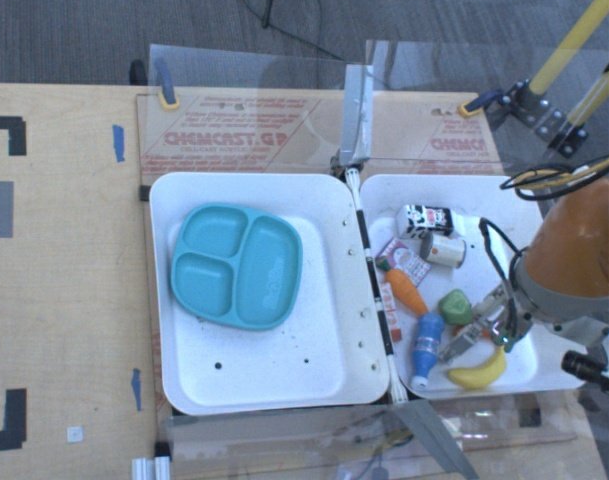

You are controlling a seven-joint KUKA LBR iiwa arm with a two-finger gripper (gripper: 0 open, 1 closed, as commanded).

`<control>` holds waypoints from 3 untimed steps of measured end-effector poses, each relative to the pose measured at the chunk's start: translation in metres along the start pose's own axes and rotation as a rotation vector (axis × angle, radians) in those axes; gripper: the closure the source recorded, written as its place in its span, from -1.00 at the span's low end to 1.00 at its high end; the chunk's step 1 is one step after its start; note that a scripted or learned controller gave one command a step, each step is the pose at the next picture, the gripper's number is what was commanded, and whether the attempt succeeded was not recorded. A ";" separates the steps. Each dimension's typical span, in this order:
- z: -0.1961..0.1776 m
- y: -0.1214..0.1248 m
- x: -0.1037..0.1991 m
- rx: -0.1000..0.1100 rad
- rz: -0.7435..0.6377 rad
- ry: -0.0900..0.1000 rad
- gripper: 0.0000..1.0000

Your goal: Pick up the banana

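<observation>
The arm (574,258) reaches in from the right, its orange band over the right bin (544,368), wrist angled down and leftward toward that bin's near edge. The fingers (468,340) are low among the items, tips just above the banana (481,370) and beside the blue bottle (425,346); they look slightly apart (the metal parts blur together here), with nothing visibly between them. The banana is yellow, curved, lying flat on the bin floor near the front wall, ends turned upward toward the fingers, apparently not lifted. Behind it sit a green item (456,306), an orange carrot (407,292) and a small can (442,251). A blue divided plate (236,266) lies in the left bin (184,368).
</observation>
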State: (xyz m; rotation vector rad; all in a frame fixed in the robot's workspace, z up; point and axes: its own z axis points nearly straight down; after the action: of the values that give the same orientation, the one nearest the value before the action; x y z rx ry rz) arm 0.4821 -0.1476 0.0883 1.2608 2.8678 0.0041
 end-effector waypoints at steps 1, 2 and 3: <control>0.000 0.000 0.000 0.000 0.000 0.000 -1.00; -0.010 -0.021 -0.020 0.003 -0.036 0.003 -1.00; 0.000 0.018 0.019 0.000 -0.054 -0.004 -1.00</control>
State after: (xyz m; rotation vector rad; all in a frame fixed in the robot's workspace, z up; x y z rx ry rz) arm 0.4826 -0.1214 0.0887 1.1821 2.8974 0.0013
